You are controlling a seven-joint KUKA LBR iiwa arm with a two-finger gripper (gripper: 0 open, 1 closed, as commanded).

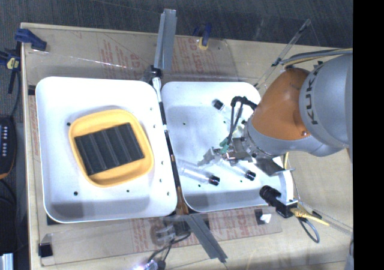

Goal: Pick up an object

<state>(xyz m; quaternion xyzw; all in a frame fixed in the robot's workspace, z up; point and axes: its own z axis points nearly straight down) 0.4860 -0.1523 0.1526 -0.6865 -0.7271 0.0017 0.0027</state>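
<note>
Claw [221,153] among clear tubes [198,174], right bin [192,98]

clear tube [200,174], flat, right bin [198,98]

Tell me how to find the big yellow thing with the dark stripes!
Look at the two shallow white bins side by side and pick the left white bin. In its middle lies the yellow rounded-square tray with a dark ribbed centre, tilted a little. The right white bin holds small clear and black bits under the gripper; the tray is far bigger than any.
</note>
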